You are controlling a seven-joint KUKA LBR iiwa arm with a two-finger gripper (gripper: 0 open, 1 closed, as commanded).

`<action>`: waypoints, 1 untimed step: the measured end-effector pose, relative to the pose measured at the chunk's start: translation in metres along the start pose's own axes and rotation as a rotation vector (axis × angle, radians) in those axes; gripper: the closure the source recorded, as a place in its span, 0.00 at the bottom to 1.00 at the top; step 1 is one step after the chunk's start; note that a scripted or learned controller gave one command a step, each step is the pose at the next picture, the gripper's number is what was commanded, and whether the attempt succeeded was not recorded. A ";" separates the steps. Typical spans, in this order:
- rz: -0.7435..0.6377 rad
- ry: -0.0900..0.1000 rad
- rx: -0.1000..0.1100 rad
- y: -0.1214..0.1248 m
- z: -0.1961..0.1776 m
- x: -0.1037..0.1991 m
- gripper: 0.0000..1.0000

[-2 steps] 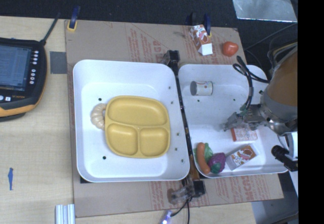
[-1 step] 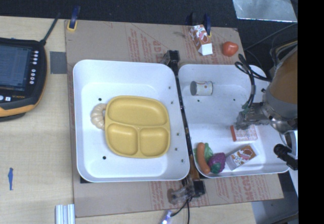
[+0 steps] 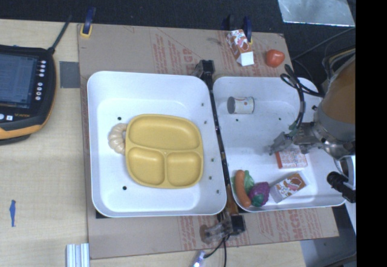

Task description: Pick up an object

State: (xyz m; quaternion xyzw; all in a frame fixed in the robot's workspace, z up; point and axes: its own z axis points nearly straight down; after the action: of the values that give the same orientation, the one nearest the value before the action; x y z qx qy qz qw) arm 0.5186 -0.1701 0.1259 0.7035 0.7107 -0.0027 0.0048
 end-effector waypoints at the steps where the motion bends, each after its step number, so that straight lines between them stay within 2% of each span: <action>1: 0.007 0.003 -0.005 -0.010 0.030 0.011 0.00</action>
State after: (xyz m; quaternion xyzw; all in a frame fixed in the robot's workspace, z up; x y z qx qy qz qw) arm 0.5082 -0.1597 0.0954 0.7059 0.7083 -0.0001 0.0055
